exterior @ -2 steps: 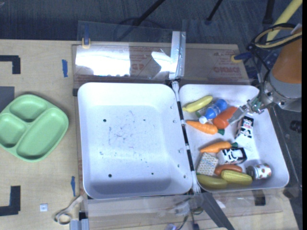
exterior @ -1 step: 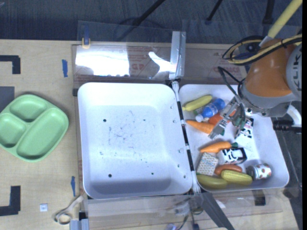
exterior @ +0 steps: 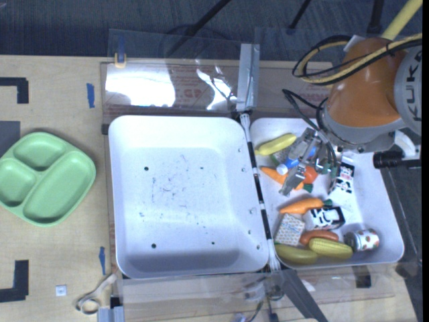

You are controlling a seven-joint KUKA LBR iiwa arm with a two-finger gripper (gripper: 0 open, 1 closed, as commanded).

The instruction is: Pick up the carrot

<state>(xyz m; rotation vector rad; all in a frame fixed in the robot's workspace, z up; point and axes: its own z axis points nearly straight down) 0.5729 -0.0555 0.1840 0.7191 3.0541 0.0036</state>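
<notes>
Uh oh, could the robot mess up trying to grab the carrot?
Maybe. The gripper hangs over the orange toy by the yellow banana, so it might catch the banana too. The carrot below touches a black-and-white toy and could get bumped. The right bin is crowded.

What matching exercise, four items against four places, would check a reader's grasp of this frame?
Match each item to its place.

Items:
1. green plate
2. banana
3. corn
4. gripper

Places:
A. near front edge of the right bin
B. on the bench, left of both bins
C. over the middle of the right bin
D. near back left corner of the right bin

Pairs: 1-B, 2-D, 3-A, 4-C
</notes>
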